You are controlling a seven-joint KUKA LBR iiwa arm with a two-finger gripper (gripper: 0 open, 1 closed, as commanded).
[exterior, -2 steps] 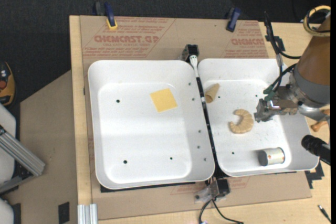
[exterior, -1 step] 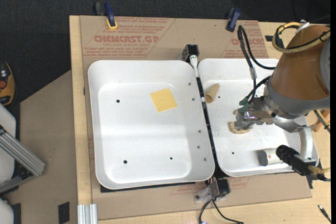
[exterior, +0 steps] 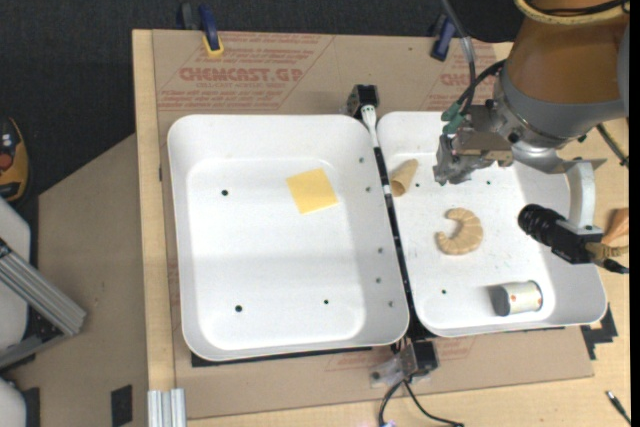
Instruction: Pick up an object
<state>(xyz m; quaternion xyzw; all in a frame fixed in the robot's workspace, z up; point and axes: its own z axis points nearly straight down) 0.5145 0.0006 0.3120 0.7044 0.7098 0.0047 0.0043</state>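
Note:
In the right bin (exterior: 570, 315) lie a tan croissant-shaped piece (exterior: 460, 232), a small tan cone-like piece (exterior: 402, 177) against the left wall, and a short silver and white cylinder (exterior: 515, 297) near the front. A flat yellow square (exterior: 313, 191) lies in the left bin (exterior: 200, 245). My gripper (exterior: 453, 170) hangs over the back of the right bin, just right of the tan cone and behind the croissant. I see nothing held under it.
The two white bins share a dark divider rail (exterior: 385, 215) down the middle. They rest on a brown board (exterior: 250, 65) held by blue clamps (exterior: 208, 27) at the back. The arm's grey and orange body (exterior: 570, 25) looms over the right bin's back right corner.

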